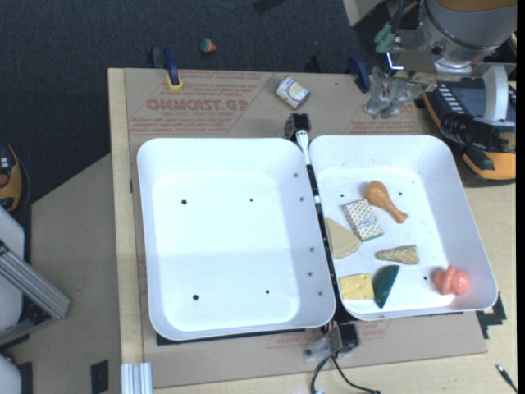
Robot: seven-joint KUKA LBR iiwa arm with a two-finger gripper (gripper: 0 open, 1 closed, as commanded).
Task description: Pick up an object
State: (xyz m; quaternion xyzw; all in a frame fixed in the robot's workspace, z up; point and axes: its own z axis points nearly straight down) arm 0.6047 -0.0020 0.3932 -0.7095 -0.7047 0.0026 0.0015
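Hovering beyond the far rim of the right bin (459, 171), my claw (387, 98) carries nothing; how it is set I cannot tell. The drumstick (384, 199) lies inside that bin, nearest its far rim, long axis slanting toward the pink toy (450, 281).

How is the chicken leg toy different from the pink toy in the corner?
The chicken leg is tan-orange and long, with a thin bone end; the pink toy is pink and roundish. The chicken leg lies near the middle of the right bin; the pink toy sits against its near right rim. Both are in that same bin.
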